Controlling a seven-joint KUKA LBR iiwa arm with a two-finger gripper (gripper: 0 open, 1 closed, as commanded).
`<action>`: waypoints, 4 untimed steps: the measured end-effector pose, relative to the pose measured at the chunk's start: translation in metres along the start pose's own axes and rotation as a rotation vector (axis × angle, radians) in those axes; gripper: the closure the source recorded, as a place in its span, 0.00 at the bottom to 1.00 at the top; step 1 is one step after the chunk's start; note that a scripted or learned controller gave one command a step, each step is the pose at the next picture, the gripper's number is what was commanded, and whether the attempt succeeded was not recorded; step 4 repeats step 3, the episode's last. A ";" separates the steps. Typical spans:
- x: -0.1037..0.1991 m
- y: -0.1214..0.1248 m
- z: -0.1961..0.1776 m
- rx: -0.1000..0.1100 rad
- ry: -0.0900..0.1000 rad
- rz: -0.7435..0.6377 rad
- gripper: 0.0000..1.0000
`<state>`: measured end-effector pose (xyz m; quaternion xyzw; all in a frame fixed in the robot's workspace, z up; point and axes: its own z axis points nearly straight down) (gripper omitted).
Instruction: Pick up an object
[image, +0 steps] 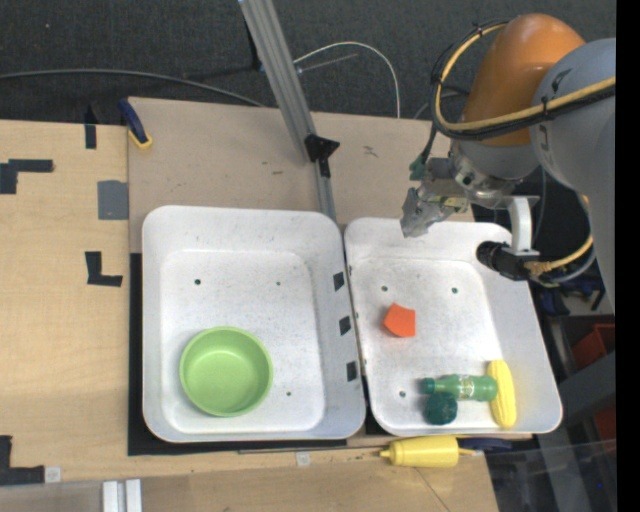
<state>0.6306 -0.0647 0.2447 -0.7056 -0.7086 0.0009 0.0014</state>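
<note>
My arm (560, 80) comes in from upper right, orange band up top, wrist bent down-left. My gripper (417, 222) hangs w/ tips pointing down, fingers close together, nothing between them. Cables loop round my wrist.

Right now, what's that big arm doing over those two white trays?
The robot arm is meant to pick something up. Its claw hangs above the back edge of the right tray with nothing in it. In that tray lie an orange block, a green bottle, a dark green piece touching the bottle, and a yellow piece. The left tray holds a green bowl. A yellow bottle lies on the bench just in front of the right tray.
</note>
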 end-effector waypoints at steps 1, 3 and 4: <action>0.047 -0.029 -0.001 0.000 0.001 -0.001 1.00; 0.160 -0.066 0.025 0.002 0.000 -0.002 1.00; 0.160 -0.066 0.025 0.002 0.000 -0.002 1.00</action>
